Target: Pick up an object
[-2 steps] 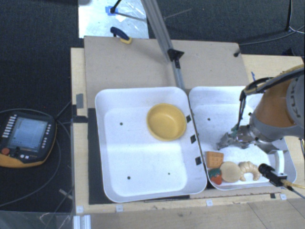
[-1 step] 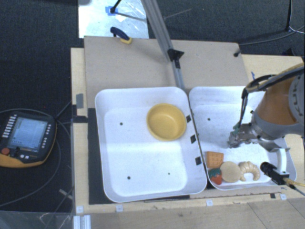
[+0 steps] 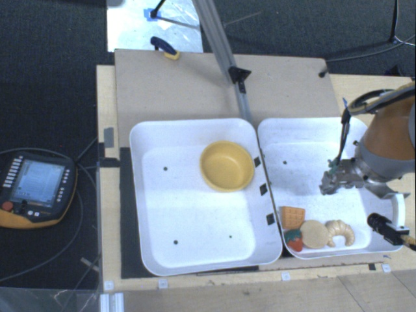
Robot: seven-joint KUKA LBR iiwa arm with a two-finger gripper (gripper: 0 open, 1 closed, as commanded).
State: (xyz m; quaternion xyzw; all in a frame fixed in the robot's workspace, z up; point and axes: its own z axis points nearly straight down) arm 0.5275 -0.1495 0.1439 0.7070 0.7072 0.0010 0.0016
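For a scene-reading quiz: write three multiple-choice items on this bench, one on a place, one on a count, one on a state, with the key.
1. Where does the yellow bowl lie?
A. In the left bin
B. In the right bin
C. On the cardboard behind the bins

2. How many small food items lie along the right bin's near edge?
A. One
B. Two
C. Four

3. How does the yellow bowl sit?
A. Upside down
B. Upright, opening up
C. On its side

Key: 1 A, it sits in the left bin's upper right part. 2 C, a waffle, a red piece, a round biscuit and a croissant. 3 B, its hollow inside shows.

The gripper hangs above the right bin.
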